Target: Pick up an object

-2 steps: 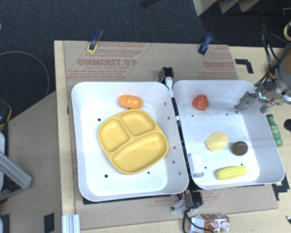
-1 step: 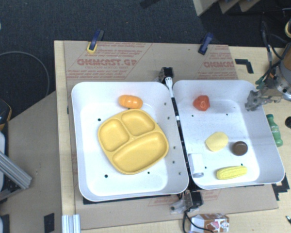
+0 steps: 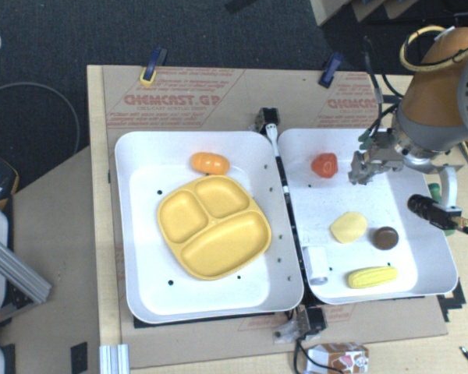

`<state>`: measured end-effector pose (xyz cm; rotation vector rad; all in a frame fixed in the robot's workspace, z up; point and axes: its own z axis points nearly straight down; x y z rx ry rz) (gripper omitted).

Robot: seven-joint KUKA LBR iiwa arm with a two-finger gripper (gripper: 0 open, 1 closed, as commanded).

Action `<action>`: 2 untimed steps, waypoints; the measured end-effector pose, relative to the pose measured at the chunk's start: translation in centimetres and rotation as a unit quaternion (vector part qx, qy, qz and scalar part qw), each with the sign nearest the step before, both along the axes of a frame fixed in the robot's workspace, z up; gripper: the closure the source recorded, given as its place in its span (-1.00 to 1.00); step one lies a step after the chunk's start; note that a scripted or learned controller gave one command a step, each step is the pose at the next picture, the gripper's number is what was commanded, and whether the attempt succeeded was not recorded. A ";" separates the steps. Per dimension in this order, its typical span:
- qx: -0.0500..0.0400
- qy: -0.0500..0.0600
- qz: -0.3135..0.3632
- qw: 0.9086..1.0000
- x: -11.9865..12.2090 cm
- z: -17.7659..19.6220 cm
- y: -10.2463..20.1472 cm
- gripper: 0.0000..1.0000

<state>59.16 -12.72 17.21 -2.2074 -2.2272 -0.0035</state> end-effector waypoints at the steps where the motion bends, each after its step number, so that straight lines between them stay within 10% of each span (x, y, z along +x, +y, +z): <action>1: -0.001 0.002 -0.003 1.000 -6.0 1.3 6.2 1.00; 2: -0.002 -0.008 -0.002 1.000 -11.2 14.1 9.2 1.00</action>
